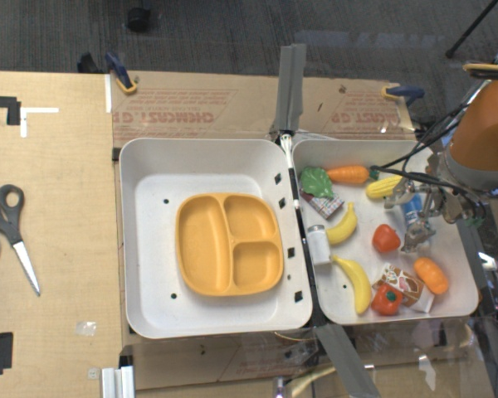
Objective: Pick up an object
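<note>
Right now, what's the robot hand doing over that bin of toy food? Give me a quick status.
Gripper low in right bin, beside red tomato. Nothing seen held. Bananas, carrot and orange piece crowd around it.

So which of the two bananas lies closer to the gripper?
The upper banana, lying beside the green vegetable's packet, is closer to the gripper. The lower banana lies toward the right bin's front edge, beside the tomato.

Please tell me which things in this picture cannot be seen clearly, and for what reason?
- gripper, camera view: fingers blurred among cables, so open or shut is unclear.
- small packet, camera view: print too small to read; the red tomato covers its corner.
- scissors, camera view: handles cut off by the left edge.
</note>
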You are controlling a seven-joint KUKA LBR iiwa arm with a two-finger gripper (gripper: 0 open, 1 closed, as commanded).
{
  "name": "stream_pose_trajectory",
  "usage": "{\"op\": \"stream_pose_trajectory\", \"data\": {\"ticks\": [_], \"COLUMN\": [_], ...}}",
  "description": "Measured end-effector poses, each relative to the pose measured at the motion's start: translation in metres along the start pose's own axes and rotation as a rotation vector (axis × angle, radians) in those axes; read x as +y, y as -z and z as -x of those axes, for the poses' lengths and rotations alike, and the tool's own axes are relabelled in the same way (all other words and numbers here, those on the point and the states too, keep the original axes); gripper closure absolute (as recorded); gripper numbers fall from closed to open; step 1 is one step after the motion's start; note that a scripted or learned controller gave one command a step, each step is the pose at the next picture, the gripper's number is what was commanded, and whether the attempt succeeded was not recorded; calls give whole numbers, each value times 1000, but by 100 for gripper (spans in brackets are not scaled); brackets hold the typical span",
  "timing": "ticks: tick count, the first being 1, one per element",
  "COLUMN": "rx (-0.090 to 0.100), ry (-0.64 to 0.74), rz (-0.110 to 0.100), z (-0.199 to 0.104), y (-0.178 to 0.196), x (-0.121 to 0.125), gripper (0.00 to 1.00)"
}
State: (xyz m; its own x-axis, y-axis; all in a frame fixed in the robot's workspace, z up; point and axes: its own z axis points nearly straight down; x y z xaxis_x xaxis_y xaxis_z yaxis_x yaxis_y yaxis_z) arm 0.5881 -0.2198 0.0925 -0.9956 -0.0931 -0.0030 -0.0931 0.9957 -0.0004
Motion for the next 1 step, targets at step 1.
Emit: {"op": "stream_pose_trajectory", "data": {"ticks": [1], "rx": [0], "ry": [-107], "rz": [0], "z": [-4], "y": [0], "x": [-1], "gripper": [0]}}
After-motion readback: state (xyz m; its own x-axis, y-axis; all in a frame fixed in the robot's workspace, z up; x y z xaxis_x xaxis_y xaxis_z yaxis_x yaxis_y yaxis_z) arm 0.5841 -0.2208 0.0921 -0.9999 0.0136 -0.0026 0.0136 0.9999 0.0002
